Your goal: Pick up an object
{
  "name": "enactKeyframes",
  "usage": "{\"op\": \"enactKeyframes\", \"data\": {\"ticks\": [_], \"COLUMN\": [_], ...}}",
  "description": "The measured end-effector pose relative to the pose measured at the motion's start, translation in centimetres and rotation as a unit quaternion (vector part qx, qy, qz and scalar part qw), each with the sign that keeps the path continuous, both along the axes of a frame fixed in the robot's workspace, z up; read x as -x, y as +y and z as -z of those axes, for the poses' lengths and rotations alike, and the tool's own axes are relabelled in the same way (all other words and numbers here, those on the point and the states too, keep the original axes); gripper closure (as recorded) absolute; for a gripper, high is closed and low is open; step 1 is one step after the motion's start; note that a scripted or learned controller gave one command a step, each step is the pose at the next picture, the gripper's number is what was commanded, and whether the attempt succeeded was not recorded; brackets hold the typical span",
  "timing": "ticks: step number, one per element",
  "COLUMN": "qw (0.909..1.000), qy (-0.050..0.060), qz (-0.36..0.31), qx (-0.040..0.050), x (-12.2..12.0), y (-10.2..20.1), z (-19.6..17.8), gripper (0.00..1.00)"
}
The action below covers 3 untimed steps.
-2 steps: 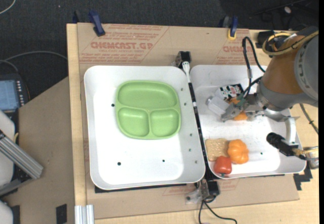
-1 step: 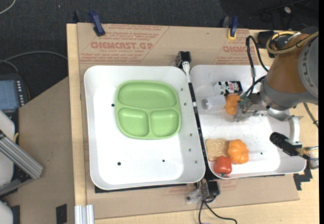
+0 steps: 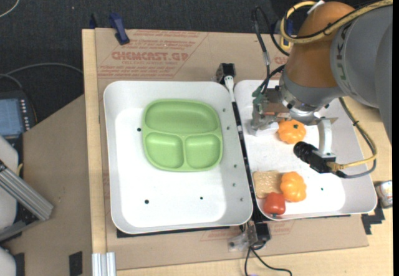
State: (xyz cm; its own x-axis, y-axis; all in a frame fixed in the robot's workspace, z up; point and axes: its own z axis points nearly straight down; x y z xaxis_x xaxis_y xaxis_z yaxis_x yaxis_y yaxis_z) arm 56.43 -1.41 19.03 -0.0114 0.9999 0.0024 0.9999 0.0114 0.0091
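Our pincer (image 3: 269,114) sits low at the right white bin's (image 3: 349,197) far-left corner; opening can't be judged. Small orange plastic pepper (image 3: 290,131) lies just beside it, unlifted. We judge the pick barely begun: grasp and lift remain.

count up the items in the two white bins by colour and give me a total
Green: 1, the divided plate in the left bin.
Orange: 2, one under the arm, one lower down.
Red: 1.
Tan: 1, a flat piece.
Total: 5
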Motion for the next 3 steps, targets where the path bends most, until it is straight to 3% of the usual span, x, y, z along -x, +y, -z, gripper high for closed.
{"op": "enactKeyframes", "data": {"ticks": [1,2,3], "qw": [1.0,1.0,1.0], "qy": [0.0,0.008,-0.001], "qz": [-0.004,0.005,0.004], "qx": [-0.0034,0.0018,-0.0007], "x": [1.0,1.8,-0.8], "y": [19.0,19.1,21.9], "z": [-8.7,-1.7,-11.6], "gripper": [1.0,1.0,1.0]}}
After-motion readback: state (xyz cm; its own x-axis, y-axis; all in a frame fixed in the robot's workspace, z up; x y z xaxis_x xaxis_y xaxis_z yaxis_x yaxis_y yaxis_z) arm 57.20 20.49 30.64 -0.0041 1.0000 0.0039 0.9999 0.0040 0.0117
